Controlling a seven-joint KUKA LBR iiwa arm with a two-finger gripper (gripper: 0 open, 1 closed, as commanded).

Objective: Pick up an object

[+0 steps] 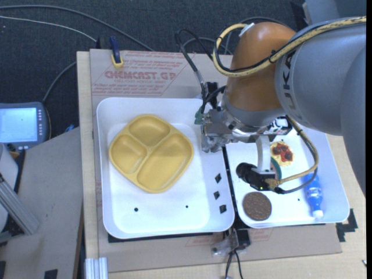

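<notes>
The blue bottle (313,199) lies in the right bin (337,173), long axis near-vertical, cap nearest; jaws' state unclear.

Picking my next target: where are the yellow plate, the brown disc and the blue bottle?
yellow plate (151,151): camera view, central ridge.
brown disc (257,206): camera view, middle of its top.
blue bottle (313,199): camera view, body.
</notes>
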